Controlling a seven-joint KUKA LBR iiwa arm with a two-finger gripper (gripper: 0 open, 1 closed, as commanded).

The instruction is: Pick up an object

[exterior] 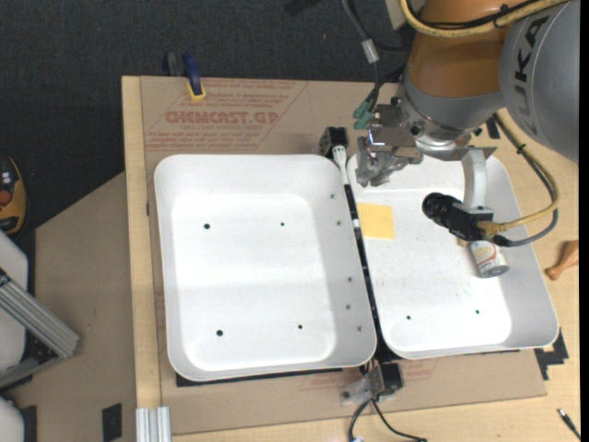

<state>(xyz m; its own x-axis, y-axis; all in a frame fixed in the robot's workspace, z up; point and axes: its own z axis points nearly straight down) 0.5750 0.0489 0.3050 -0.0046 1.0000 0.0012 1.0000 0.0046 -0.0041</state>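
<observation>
Overhead, slanted view. Two white bins sit side by side on a brown board [230, 109] with red lettering; a blue-and-yellow clamp [192, 75] grips the board's top edge, upper left of the frame.

Left bin [248, 274]: white floor, four small dark dots.

Right bin [442, 330]: two loose things. A flat yellow square [375, 221] lies on the floor in the bin's upper left part, close to the wall shared with the left bin. A small pale cylinder [490, 260] lies on its side near the bin's right wall, about halfway down, well apart from the square.

Arm [460, 53] enters from the upper right of the frame, orange band showing. Gripper [379, 171] hangs over the right bin's upper left corner, just above the yellow square in the frame and not touching it. Jaw state: cannot tell (the wrist hardware crowds that spot). Nothing seen held.
</observation>
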